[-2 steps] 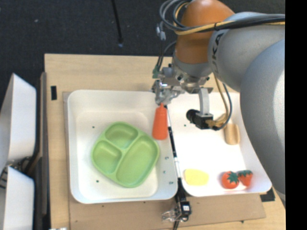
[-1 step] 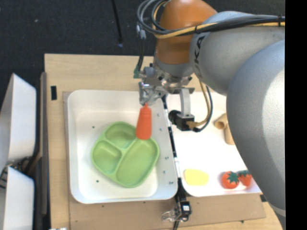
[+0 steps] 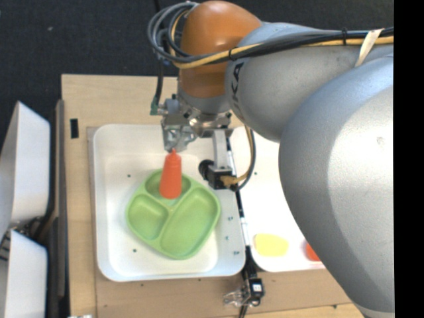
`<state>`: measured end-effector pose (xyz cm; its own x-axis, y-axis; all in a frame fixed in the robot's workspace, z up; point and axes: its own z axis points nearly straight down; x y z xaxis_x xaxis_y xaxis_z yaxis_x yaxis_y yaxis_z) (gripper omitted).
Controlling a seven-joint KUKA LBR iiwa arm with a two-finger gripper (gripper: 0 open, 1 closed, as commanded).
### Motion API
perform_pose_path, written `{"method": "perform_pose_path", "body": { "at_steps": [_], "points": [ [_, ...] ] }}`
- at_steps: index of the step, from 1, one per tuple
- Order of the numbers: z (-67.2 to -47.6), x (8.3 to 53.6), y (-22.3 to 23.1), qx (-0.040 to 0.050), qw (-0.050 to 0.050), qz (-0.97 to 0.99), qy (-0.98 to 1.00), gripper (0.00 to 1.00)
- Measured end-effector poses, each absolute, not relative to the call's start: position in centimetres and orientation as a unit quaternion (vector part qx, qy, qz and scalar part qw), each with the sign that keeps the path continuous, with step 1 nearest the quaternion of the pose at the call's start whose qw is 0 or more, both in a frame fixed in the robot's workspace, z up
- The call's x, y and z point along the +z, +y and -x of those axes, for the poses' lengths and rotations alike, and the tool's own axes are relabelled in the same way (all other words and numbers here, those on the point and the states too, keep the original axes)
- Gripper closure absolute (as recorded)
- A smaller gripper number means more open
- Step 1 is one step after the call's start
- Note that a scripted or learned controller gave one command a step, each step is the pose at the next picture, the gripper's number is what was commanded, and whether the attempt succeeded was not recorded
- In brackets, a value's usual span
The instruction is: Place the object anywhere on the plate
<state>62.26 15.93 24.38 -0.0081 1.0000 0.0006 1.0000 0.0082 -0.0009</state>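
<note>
The carrot [image 3: 171, 176] is seen upright over the green plate [image 3: 192, 227], its top gripped in the closed hand [image 3: 173, 148]. If released from this height, it is judged likely to topple and roll off the plate into the left bin [image 3: 112, 244].

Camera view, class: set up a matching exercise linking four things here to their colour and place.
Things:
1. plate
2. carrot-shaped object
3. flat blob
4. hand

Descriptions:
A. yellow, lying in the right bin
B. green, divided into compartments, in the left bin
C. metal grey, right above the orange piece
D. orange, upright over the plate's upper compartment

Pairs: 1-B, 2-D, 3-A, 4-C
</note>
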Motion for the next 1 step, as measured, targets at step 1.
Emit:
{"method": "perform_pose_path", "body": {
  "at_steps": [1],
  "points": [
    [-62.31, 24.43, 15.62, 0.0001, 0.001, 0.706, -0.708, 0.00]
  ]
}}
